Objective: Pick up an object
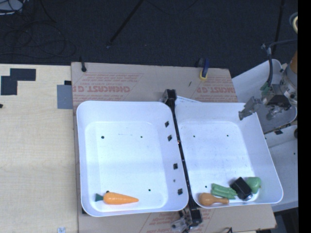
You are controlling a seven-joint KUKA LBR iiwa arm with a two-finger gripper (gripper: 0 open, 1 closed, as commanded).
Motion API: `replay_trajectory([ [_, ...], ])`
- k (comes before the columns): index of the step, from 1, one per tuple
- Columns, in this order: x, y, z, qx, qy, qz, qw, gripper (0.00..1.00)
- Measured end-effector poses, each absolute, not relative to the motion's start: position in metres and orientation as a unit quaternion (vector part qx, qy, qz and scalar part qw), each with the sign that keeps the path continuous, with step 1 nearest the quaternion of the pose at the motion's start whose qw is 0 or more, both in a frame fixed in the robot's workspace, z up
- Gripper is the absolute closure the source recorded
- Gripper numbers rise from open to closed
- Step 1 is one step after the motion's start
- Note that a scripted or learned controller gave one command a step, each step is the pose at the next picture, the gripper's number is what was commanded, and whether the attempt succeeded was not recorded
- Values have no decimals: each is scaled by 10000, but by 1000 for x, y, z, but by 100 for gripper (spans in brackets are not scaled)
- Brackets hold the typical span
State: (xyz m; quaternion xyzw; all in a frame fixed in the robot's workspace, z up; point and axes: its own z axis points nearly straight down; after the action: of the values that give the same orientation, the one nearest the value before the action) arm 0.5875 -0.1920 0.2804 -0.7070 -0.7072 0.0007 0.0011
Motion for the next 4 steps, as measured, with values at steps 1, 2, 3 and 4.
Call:
replay_trajectory([
  [1,640,-211,126,-7058,-7084,34,56,0],
  [2,646,-124,218,-7041,-7101,-27,-14,0],
  [3,642,-122,81,-7064,-7078,17,20,0],
  [4,644,-123,97,-7064,-7078,10,12,100],
])
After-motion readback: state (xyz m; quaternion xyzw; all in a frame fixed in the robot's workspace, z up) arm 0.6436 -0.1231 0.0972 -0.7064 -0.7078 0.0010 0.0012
